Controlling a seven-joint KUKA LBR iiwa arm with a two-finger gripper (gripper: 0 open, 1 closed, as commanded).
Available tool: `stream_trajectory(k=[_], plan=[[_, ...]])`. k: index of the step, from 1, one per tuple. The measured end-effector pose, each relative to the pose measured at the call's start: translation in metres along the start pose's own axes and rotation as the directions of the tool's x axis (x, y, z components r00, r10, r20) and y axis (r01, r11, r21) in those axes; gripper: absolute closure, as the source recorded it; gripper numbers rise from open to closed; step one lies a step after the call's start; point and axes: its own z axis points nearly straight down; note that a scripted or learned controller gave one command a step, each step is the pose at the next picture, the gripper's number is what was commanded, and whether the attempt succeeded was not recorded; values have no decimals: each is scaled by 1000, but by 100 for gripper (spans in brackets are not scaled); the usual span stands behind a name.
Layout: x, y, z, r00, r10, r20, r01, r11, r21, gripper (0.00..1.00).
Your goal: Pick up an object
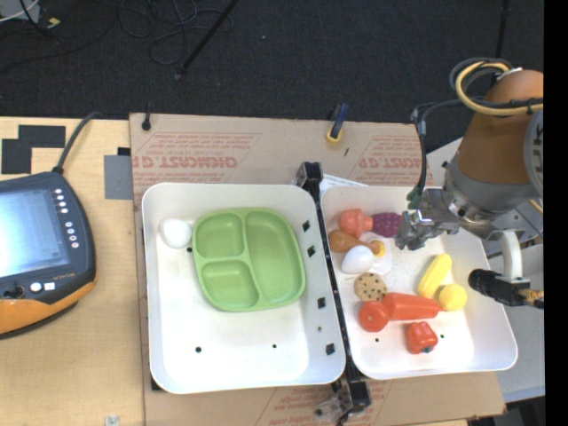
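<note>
step: tool (414,234) is hovering over right bin (497,349), near purple grapes (387,224); nothing between fingers
tool state: cannot tell if spread or pressed together, too dark
target: toy food is sitting in right bin, clustered left and centre
advice: judging corn (434,274) easiest, apart from clutter; descend straight, grip across narrow width
materials: smooth hard plastic; carrot (401,309) tapered, egg (358,258) rounded, likely slippery
left bin (169,327): green divided tray (248,260), white ball (176,232)
</note>
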Motion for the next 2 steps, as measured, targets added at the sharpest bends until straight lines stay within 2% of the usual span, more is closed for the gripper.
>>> stream_trajectory(k=[1, 2], plan=[[48, 9, -9, 1000, -4, -1, 4, 1000, 1, 100], [100, 16, 6, 1000, -4, -1, 4, 1000, 4, 100]])
